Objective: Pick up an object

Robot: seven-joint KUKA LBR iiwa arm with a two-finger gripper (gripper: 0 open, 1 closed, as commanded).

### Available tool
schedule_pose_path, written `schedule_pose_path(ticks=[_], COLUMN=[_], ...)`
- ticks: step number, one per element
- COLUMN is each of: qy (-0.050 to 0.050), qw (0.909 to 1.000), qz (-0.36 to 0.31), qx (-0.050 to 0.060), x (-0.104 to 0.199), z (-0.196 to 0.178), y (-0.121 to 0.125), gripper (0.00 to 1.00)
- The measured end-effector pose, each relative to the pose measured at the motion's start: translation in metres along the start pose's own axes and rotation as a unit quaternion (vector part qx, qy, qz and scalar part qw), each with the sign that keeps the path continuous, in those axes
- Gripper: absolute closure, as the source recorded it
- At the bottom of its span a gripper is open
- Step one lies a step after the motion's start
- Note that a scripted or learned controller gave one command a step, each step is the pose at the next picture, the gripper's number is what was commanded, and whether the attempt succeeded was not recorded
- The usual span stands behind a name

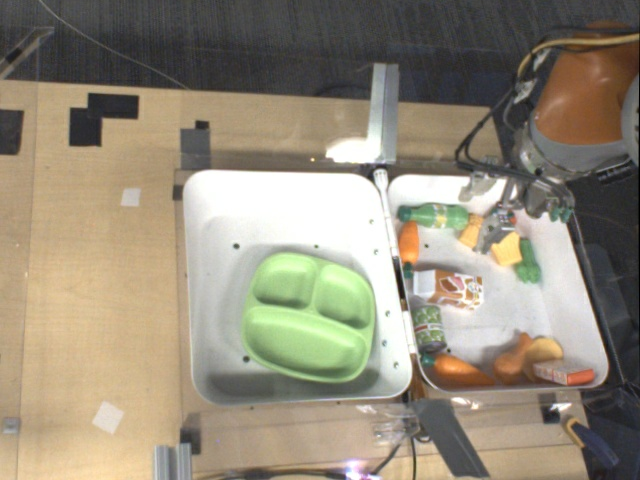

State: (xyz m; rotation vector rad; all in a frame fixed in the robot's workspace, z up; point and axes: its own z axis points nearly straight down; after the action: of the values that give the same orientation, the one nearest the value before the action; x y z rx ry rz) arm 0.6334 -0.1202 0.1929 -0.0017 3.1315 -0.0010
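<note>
Over the right bin [590,308] you see the gripper [497,230] low among the toys, its fingers spread, one on either side of a yellow wedge [471,232], not closed on it. You can count two bins, one green divided plate [310,315] in the left bin [215,268], one green bottle [434,214] lying left-right, and two carrots [462,370]. The arm hides part of the wedge.

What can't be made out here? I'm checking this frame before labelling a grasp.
- Hand: small and dark over the yellow blocks; contact with them can't be judged.
- Small can: label too small to read.
- Carrot: its near side is cut by the right bin's rim.
</note>
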Motion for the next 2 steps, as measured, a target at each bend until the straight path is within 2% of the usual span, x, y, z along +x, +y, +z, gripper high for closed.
schedule_pose_path(ticks=[1,2], qy=[-0.004,-0.003], qw=[0.9987,0.9999], qz=[-0.05,0.015], qx=[0.001,0.001], x=[0.008,0.074], z=[0.083,0.102], y=[-0.005,0.01], gripper=[0.0,0.0])
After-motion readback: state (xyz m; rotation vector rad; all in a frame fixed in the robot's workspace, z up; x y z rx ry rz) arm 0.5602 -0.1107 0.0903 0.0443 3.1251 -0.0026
